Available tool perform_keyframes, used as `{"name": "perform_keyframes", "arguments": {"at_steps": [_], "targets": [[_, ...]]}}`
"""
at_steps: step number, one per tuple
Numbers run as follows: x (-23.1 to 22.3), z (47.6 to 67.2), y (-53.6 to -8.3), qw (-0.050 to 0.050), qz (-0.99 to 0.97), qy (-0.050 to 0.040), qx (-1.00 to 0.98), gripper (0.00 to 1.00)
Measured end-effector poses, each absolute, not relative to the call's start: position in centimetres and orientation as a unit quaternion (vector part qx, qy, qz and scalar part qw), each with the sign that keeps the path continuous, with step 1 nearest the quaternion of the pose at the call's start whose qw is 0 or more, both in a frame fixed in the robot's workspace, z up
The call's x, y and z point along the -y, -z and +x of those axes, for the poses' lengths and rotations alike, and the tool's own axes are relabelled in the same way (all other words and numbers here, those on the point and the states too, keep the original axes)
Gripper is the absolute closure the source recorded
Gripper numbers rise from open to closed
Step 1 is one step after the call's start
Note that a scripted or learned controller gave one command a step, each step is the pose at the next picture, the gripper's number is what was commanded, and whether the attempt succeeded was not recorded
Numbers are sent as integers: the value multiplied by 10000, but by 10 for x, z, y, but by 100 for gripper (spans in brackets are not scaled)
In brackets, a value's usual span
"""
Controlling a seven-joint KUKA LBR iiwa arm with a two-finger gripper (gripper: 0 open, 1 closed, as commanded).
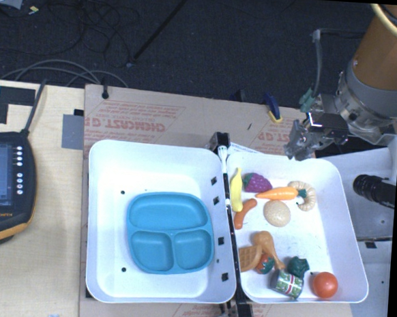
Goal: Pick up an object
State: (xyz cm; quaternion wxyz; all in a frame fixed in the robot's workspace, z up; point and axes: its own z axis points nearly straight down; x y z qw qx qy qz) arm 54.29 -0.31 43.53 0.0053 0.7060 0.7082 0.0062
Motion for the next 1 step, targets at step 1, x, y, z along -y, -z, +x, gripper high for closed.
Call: {"name": "perform_keyframes", "arguments": {"at_steps": [1], "targets": [[5, 510, -381, -27, 7070, 28, -7072, 100]]}}
